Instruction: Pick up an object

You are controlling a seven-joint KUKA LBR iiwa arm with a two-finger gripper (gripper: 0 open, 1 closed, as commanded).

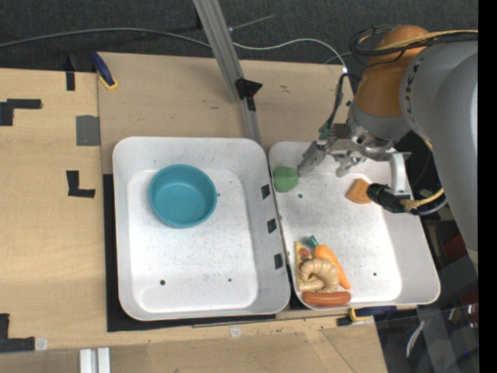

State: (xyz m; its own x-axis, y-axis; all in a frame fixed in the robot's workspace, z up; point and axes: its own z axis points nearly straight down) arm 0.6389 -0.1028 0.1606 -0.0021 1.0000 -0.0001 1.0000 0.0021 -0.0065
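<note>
My gripper [324, 162] hangs over the far end of the right bin [388, 239], open, with nothing between its fingers. A small green ball [285, 179] lies in that bin's far left corner, just left of and below the left finger [308, 158]. A small orange piece [356, 190] lies to the lower right of the right finger [342, 165], beside a black cable end. In the bin's near left corner sits a heap of toy food: a carrot [328, 258], a tan knobbly piece [317, 273] and a red sausage [324, 298].
The left bin [194, 274] holds a teal bowl [182, 196] in its far half. A grey metal pole [225, 49] slants down to the gap between the bins. The arm's orange band [386, 80] and cables stand over the right bin's far right.
</note>
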